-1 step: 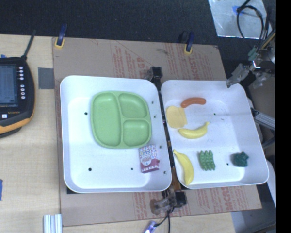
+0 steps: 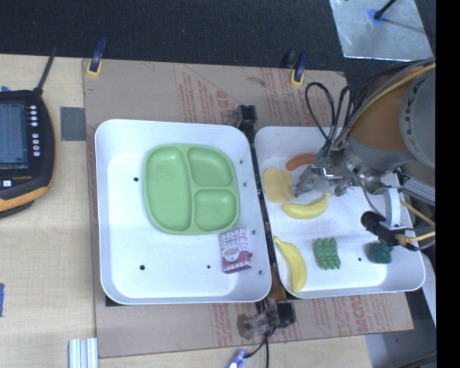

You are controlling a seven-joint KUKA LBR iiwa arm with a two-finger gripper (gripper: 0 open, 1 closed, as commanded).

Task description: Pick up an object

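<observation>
the gripper (image 2: 313, 181) hangs low in the right bin (image 2: 399, 284), just above a curved banana (image 2: 305, 208) near the bin's left edge, and whether it's grasping or released i cannot tell. the banana's long axis runs roughly left to right, tips curling up toward the far edge. best to drop straight down on its middle and close across the narrow width, clear of the yellow piece (image 2: 276, 184) just beside it.

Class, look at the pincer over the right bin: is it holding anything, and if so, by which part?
It cannot be told. The pincer hangs just above a yellow banana, but nothing visibly sits in its grip.
</observation>
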